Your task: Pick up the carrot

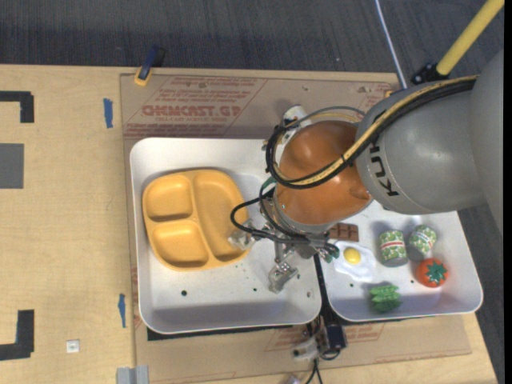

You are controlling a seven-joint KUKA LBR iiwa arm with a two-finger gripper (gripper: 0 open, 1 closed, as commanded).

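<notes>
Lowest in the frame, a green leafy toy vegetable [385, 296] lies at the bottom edge of the right bin [468, 298]. Just left of it, across the rims, my gripper [282, 275] hangs over the lower right corner of the left bin [160, 314]; whether it is spread or pressed together I cannot tell. At the right bin's right side sits an orange-red piece [432, 272] with a green top; whether it is the carrot I cannot tell. Higher up are a fried egg [353, 257], two green-and-white pieces [392, 246] and a chocolate bar [346, 232]. A yellow divided plate [192, 217] fills the left bin's upper left.
</notes>
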